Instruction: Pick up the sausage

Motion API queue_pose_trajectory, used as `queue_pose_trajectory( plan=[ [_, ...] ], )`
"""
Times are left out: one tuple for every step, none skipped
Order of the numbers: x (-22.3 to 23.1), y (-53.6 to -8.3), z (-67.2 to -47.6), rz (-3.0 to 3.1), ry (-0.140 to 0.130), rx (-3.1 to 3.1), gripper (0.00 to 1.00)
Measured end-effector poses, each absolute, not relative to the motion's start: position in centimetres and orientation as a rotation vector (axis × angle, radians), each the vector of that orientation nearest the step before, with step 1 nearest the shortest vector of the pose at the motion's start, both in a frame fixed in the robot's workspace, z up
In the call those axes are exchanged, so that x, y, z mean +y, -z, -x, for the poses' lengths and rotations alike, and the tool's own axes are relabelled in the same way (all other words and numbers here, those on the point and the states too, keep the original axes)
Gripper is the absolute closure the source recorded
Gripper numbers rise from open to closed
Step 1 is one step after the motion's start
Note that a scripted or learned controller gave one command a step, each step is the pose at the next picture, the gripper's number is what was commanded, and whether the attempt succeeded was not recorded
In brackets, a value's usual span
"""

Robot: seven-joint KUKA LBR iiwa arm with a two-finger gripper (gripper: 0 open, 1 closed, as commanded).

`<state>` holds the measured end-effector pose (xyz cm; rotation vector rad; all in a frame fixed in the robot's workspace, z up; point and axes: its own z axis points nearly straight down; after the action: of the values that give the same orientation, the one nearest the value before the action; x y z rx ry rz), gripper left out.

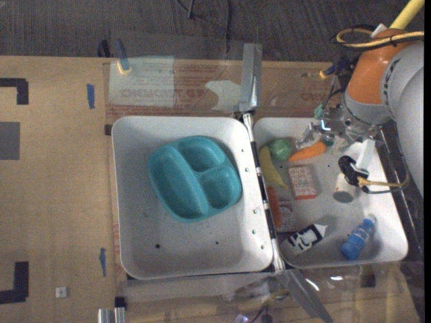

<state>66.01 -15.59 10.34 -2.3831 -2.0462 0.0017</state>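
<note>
where the claw (322,128) hangs, a carrot (308,153) lies near.

one fixed camera overhead, slanting down on both bins (128,247).

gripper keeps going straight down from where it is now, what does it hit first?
Probably the carrot: the gripper hangs at the right bin's far edge, just above its upper end. Depth is unclear, so bare bin floor beside it is possible. The sausage lies well off that line.
</note>
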Motion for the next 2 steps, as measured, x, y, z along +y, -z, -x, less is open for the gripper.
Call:
queue_pose_trajectory(
  plan=[
    [-17.6, -9.3, -66.8, 2.383, 0.001, -2.053, 0.00],
    [-20.0, -15.1, -66.8, 2.639, 0.001, -1.712, 0.00]
  ],
)
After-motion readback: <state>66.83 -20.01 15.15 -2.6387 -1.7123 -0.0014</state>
